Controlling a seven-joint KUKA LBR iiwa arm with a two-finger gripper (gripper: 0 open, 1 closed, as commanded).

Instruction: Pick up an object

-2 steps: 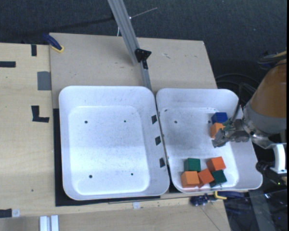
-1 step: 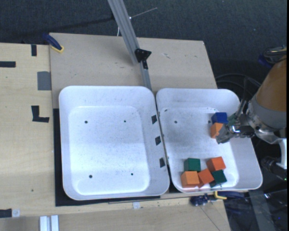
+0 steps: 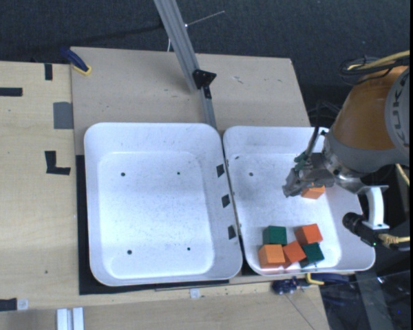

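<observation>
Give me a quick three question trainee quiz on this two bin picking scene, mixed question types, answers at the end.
1. True or false: the cluster of blocks lies in the left bin.
2. Which colours are the clustered blocks? A) orange and green B) blue and yellow C) red and white
3. What lies right beside the pincer?

Key:
1. False; they sit in the right bin, near its front edge.
2. A.
3. An orange block, apart from the cluster; whether it is gripped cannot be told.

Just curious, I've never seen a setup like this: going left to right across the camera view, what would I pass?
Left bin → right bin → green block → gripper above an orange block → grey arm with its orange band.
</observation>
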